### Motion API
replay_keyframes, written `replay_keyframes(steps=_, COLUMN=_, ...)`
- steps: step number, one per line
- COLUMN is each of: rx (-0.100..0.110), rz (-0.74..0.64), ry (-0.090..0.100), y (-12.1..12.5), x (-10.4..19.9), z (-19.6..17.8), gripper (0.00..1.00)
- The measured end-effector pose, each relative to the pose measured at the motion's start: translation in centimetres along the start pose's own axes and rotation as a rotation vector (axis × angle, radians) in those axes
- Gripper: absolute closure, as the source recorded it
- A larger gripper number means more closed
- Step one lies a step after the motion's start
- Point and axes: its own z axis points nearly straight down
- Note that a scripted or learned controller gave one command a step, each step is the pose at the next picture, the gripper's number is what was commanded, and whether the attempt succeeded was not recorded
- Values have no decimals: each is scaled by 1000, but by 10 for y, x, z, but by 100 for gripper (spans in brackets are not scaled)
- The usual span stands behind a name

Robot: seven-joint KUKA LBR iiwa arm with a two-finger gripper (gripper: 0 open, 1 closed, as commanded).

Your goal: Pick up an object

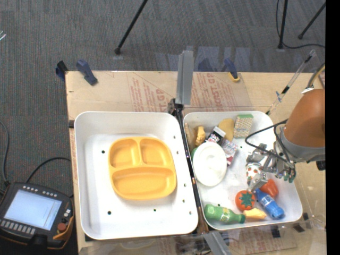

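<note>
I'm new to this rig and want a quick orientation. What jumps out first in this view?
A bright yellow divided plastic tray lies alone in the left white bin. The right white bin is crowded: a round white lid, a green toy bottle and a red toy tomato. The gripper hangs over that clutter.

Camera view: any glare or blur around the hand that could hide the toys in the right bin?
Camera view: even light, soft shadows; the hand looks slightly soft and cluttered; white plate is bright but not blown out; tomato toy and green bottle read clearly.
</note>
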Motion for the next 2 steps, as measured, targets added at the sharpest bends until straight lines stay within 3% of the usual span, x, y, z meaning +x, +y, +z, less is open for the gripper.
replay_keyframes(steps=1, rx=-1, rz=-72, ry=2, y=13, x=66, z=1, gripper=0)
replay_keyframes(steps=2, rx=1, rz=-6, ry=2, y=107, x=80, z=1, gripper=0)
